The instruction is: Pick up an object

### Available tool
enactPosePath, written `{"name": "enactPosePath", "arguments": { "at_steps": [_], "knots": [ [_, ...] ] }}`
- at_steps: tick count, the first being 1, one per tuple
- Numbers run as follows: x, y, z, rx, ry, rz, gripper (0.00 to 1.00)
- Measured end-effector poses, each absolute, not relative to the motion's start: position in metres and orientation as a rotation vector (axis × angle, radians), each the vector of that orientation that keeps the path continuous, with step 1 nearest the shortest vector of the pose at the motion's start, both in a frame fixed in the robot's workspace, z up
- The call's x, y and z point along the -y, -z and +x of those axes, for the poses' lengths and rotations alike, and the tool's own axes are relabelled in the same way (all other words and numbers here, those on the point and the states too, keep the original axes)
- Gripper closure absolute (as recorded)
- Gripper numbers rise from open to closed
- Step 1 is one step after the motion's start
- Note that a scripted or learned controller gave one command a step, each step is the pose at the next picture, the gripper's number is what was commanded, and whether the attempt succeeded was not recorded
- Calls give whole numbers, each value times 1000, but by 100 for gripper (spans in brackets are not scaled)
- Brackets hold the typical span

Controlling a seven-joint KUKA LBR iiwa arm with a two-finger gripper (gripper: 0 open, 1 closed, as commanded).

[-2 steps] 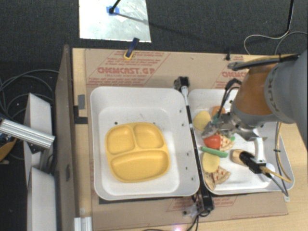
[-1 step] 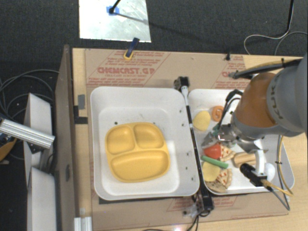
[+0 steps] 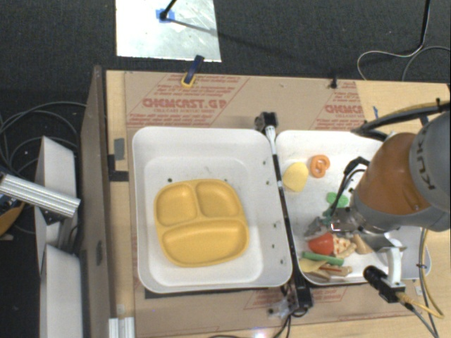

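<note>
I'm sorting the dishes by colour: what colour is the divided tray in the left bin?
Yellow: the three-compartment plastic tray shows plainly in the camera view, lying in the left white bin.

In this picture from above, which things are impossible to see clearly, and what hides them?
- Gripper: the arm's grey and orange wrist covers it; finger state unreadable.
- Right white bin: its right part lies under the arm.
- Pile of small toy foods at the bin's near edge: red, green and tan pieces overlap, too small to identify.
- Green piece: partly behind a black cable.
</note>
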State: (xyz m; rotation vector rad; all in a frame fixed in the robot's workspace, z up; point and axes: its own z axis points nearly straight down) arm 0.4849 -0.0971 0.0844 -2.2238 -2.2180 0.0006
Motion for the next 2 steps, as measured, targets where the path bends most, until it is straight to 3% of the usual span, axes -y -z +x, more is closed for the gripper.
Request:
{"name": "enactPosePath", "arguments": {
  "at_steps": [1,2],
  "knots": [
    [143,-86,571,2233,6,-2224,0],
    [141,-96,568,2229,5,-2220,100]
  ]
}}
